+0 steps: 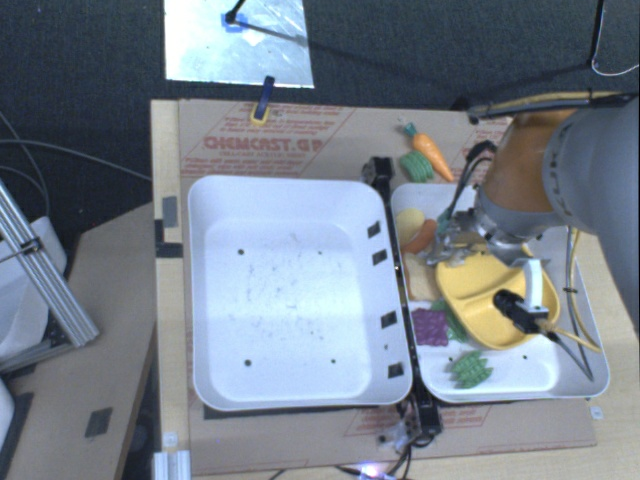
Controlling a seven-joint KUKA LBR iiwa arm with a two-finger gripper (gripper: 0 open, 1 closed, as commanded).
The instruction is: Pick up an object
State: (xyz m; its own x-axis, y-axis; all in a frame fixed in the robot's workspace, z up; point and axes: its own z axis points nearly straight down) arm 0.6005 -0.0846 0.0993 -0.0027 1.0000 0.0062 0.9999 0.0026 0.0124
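gripper (447,248) low in right bin (520,380), fingers perhaps obscured

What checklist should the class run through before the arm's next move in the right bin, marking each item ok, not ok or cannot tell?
1. Gripper is over the right bin: ok.
2. Objects lie within reach near it, such as the yellow dish and orange piece: ok.
3. An object is seen between the fingers: cannot tell.
4. Purple piece and green piece lie apart from the gripper: ok.
5. The toy carrot is inside a bin: not ok, it lies on the board behind the bins.
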